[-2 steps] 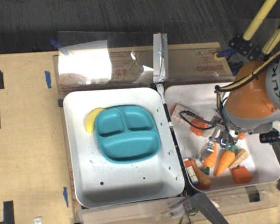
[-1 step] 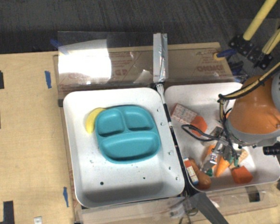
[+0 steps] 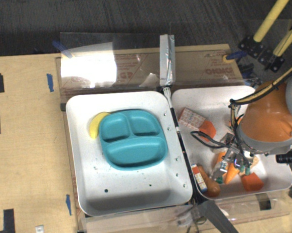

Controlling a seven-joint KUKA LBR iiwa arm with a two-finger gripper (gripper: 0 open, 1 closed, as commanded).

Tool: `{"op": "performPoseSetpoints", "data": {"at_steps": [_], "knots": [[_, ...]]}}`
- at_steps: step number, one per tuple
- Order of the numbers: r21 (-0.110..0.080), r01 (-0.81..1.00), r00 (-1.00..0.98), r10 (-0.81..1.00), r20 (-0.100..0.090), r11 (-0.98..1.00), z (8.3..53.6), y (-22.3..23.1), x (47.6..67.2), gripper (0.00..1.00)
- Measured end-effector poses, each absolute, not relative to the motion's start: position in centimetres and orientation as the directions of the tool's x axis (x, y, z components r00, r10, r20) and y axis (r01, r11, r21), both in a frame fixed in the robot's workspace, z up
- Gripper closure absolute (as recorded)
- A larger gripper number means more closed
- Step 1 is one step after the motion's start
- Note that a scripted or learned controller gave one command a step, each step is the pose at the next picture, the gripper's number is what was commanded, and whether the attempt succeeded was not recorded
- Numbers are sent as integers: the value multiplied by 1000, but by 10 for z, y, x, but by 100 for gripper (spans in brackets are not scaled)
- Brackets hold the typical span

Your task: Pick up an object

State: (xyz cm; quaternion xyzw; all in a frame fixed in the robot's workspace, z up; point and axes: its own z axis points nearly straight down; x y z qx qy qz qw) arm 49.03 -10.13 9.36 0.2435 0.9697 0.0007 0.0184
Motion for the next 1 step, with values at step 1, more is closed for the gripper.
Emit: {"op": "performPoseSetpoints", "data": {"at_steps": [1], "knots": [[10, 470, -882, 470, -32, 883, 103, -100, 490, 100]]}}
